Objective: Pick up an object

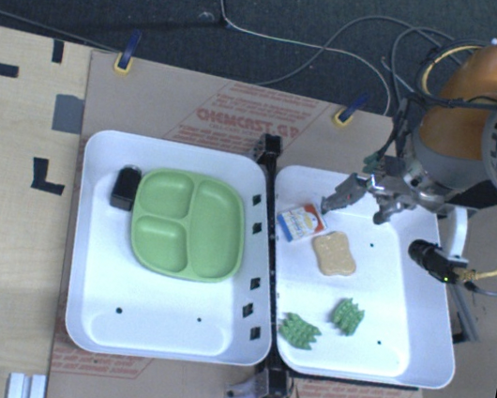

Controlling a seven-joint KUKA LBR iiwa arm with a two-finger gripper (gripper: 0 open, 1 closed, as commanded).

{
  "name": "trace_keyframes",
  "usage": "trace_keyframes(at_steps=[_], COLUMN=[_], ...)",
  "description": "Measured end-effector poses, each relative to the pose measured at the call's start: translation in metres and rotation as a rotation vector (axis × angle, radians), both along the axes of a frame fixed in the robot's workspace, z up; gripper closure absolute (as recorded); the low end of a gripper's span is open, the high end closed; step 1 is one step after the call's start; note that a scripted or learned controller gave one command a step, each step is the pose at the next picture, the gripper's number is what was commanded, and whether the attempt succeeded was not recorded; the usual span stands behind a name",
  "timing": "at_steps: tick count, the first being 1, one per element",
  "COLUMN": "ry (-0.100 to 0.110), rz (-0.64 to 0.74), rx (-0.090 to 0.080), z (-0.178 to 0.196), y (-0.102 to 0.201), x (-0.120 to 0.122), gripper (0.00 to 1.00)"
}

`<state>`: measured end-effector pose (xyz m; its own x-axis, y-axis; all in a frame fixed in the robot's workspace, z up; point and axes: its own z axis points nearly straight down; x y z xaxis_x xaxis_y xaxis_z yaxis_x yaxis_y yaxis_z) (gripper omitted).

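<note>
End effector [363, 198] spread wide, empty, over right bin's [410, 365] far edge; small snack packet [300, 222] just left-near of it.

My two bins [93, 214] look like smooth, glossy white plastic. The green plate [188, 226] at left centre looks matt plastic. Cardboard [244, 116] beneath looks rough.

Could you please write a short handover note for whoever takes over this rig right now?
Gripper: jaws open, holding nothing, over the far end of the right bin.
Right bin: small red, white and blue packet nearest the gripper, tan bread-shaped piece beside it, two green leafy toys at the near end.
Left bin: green divided plate, black block at its left.
Done: nothing lifted yet.
Left: descend, close on one object, lift.
</note>
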<state>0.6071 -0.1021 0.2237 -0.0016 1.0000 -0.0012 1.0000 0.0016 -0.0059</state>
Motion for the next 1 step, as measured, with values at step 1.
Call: trace_keyframes(at_steps=[1], ry=[0.003], rz=[-0.001], rx=[0.000], z=[-0.0651], y=[0.0008], x=[-0.0039], gripper=[0.00])
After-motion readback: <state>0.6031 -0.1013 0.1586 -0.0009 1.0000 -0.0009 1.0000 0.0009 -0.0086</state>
